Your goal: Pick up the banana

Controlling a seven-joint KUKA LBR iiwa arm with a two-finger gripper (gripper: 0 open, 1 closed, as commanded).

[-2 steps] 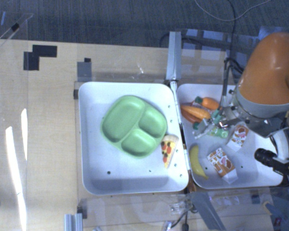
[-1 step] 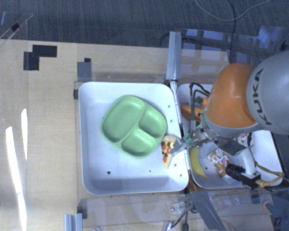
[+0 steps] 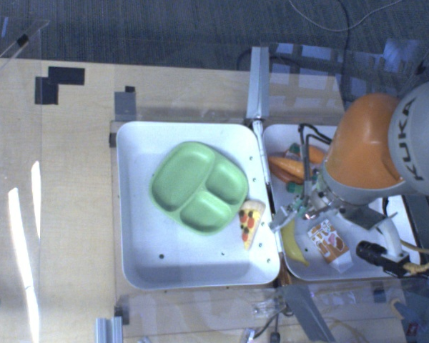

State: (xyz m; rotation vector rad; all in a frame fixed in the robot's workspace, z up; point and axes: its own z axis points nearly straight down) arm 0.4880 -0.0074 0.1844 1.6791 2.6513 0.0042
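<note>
The banana [image 3: 294,244] lies in the right bin [image 3: 397,216], along its left wall near the front corner, yellow and partly covered by the arm. My gripper [image 3: 302,208] hangs just above the banana's far end, low over the bin, below the grey and orange wrist. Nothing shows the banana lifted off the bin floor.
An orange carrot [image 3: 289,167] lies at the back of the right bin, and a small printed packet [image 3: 329,241] sits beside the banana. In the left bin [image 3: 139,256] rest a green divided plate [image 3: 199,185] and a pizza slice toy [image 3: 250,221] against its right wall.
</note>
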